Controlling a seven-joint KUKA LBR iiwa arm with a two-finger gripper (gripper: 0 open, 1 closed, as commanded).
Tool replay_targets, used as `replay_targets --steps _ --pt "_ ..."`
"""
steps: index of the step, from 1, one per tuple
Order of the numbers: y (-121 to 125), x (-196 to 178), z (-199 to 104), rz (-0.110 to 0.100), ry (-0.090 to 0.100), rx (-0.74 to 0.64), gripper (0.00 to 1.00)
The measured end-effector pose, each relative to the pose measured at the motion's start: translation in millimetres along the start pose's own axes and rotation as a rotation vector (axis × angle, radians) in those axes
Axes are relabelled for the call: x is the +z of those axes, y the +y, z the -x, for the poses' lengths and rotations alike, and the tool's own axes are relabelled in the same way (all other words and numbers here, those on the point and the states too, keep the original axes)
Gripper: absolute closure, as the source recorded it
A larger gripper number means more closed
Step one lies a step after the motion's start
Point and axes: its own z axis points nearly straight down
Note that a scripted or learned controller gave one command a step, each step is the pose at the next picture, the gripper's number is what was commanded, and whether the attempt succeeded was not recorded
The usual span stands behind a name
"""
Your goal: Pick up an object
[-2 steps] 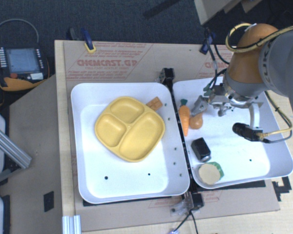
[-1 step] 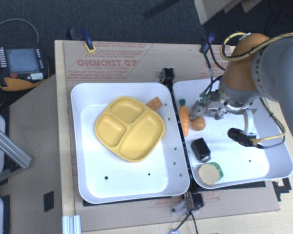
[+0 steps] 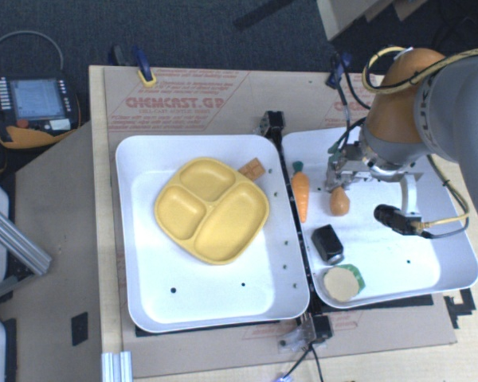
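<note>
Gripper (image 3: 338, 183) above potato (image 3: 339, 203), carrot (image 3: 301, 195) beside.

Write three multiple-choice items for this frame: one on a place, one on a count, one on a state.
1. Where does the yellow divided plate lie?
A. left bin
B. right bin
C. on the cardboard

2. How many loose things lie in the right bin?
A. two
B. four
C. six

3. How does the carrot lie?
A. flat along the bin's left wall
B. standing on end
C. on the plate

Answers: 1 A, it sits inside the left bin. 2 B, carrot, small orange-brown object, black block, round tan-and-green piece. 3 A, it lies lengthwise beside the divider.
</note>
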Motion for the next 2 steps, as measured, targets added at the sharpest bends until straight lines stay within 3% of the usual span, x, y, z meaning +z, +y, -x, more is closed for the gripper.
replay_targets --steps 2 --pt "-7 -103 1 -0.004 0.005 -0.003 1.00"
